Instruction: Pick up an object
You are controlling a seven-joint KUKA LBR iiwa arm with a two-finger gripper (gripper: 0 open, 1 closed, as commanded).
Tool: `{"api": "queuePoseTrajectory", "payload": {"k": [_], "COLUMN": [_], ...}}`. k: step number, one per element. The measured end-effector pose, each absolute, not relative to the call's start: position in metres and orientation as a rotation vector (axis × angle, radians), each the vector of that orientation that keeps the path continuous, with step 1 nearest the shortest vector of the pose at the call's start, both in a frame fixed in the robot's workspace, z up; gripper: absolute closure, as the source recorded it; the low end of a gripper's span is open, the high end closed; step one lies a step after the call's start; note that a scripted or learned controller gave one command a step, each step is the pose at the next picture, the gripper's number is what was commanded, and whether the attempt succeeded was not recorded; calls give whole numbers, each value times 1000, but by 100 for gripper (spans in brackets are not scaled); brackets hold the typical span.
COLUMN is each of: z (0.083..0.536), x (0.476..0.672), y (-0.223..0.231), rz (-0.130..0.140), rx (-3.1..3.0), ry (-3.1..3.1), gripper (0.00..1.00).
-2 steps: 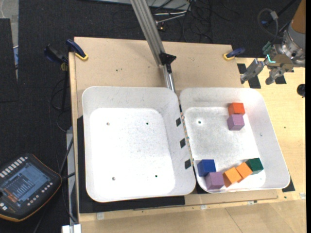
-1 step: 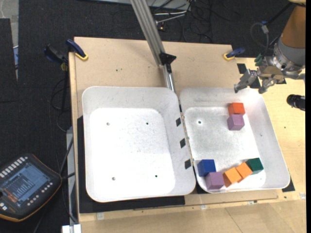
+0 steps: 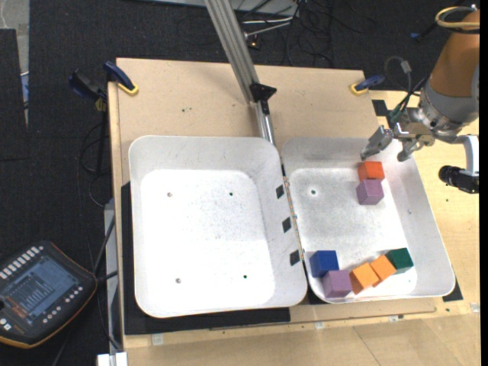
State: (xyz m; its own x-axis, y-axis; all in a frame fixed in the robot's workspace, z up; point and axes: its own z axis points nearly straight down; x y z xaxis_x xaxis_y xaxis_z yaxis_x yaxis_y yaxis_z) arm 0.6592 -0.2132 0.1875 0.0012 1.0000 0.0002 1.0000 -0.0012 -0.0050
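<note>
Orange block (image 3: pixel 371 170) square-on, beside purple block (image 3: pixel 370 192)

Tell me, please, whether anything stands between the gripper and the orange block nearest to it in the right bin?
Nothing visible does. The gripper hangs open just above and right of the orange block, with only bare right bin floor around. A purple block touches the orange one on its near side, away from the gripper.

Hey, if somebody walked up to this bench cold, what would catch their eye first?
Probably the coloured blocks in the right bin: an orange block touching a purple block near its far side. The gripper hangs open just above them. Along the near edge sit a blue block and more blocks.
</note>
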Motion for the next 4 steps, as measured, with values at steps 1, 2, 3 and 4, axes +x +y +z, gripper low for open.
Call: {"api": "queuePoseTrajectory", "payload": {"k": [1,2,3,4], "z": [142,156,221,230], "x": [652,654,657,657], "y": [-211,-212,-212,-212], "rz": [4,-2,-7,-3], "rx": [-2220,-2224,-2225,-2222], "ry": [-2219,-2225,-2231,-2226], "gripper": [0,100,100,100]}}
